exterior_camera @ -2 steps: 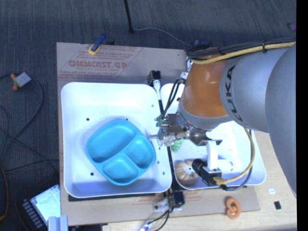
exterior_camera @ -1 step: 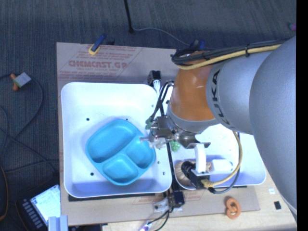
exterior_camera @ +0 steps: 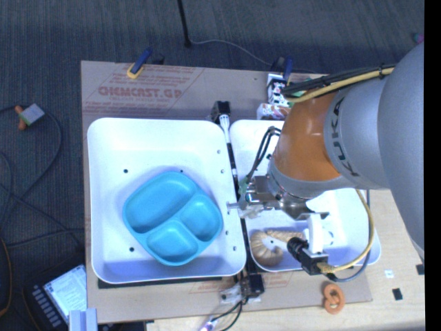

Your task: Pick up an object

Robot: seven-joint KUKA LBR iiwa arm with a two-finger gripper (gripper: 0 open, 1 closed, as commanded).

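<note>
Camera view: arm (exterior_camera: 365, 129) comes in from the right and covers most of the right bin (exterior_camera: 247, 138). The orange band sits over the middle of that bin. The gripper (exterior_camera: 251, 200) is low, at the right bin's left wall, close to the divide between the two bins. I can't tell whether it is open or closed; the wrist hides it from this angle.

There are two candidate objects:
- Plate (exterior_camera: 172, 216): blue, three compartments, lying flat in the left bin (exterior_camera: 114, 143). It sits toward that bin's near right corner, turned at an angle to the walls. It is clear of the gripper, with the bin walls between them.
- Tan object (exterior_camera: 267, 248): round, ribbed, brown and cream. It is on the floor of the right bin at its near left corner, just below the gripper in the picture. I can't tell whether they touch.

Both bins sit side by side on the worktop (exterior_camera: 110, 81), which has red print along its far left part. Blue clamps (exterior_camera: 140, 62) are on the far edge. A small orange ring (exterior_camera: 333, 297) lies on the worktop outside the bins, near the right bin's near right corner. Cables (exterior_camera: 27, 185) run across the dark floor to the left.
</note>
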